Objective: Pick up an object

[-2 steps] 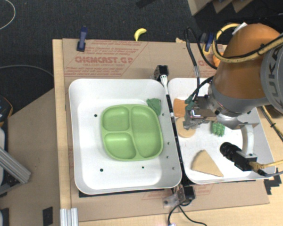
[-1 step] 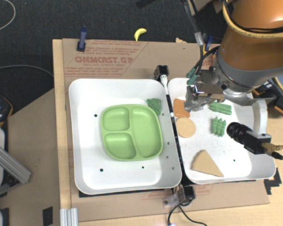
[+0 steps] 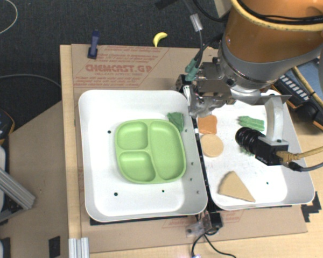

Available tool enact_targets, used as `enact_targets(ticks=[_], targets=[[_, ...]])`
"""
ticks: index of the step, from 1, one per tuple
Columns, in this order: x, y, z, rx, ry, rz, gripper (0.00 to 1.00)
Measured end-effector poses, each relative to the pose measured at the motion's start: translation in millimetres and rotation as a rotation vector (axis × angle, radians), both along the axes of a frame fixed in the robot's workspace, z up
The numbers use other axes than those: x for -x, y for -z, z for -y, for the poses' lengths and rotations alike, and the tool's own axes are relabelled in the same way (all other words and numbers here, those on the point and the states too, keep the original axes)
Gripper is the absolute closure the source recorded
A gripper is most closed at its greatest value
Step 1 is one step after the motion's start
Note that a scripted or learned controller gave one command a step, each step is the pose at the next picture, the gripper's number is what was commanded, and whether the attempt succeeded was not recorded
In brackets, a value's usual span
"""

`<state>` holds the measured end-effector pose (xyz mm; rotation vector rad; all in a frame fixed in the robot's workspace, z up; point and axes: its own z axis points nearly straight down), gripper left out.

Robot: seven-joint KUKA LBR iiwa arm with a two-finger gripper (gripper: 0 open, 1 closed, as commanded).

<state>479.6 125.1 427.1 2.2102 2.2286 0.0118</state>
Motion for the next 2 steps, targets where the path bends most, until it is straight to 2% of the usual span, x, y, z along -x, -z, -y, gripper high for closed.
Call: enact_targets(ticks=[1, 2], targets=[[3, 104, -75, 0.006, 0.000, -0.020, 1.00], [-14, -75, 5, -0.002, 0.016, 0.015, 1.00]])
